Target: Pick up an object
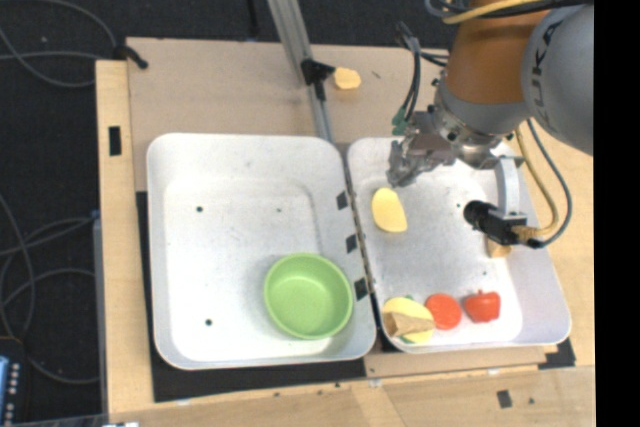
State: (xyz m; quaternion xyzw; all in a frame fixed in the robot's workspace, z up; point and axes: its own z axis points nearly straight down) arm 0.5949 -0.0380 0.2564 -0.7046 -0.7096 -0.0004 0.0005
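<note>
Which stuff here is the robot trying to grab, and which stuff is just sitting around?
For the job:
- tool, hanging over the right bin
- pale yellow piece, just below the tool
- orange ball, red piece and yellow-brown piece, along the bin's near edge

Just lying about:
- green bowl in the left bin
- small yellow bit on the bench

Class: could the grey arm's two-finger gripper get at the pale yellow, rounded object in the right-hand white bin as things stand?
Probably yes. The gripper hangs just above the yellow object, which lies alone on bare bin floor, apart from the other items.
</note>
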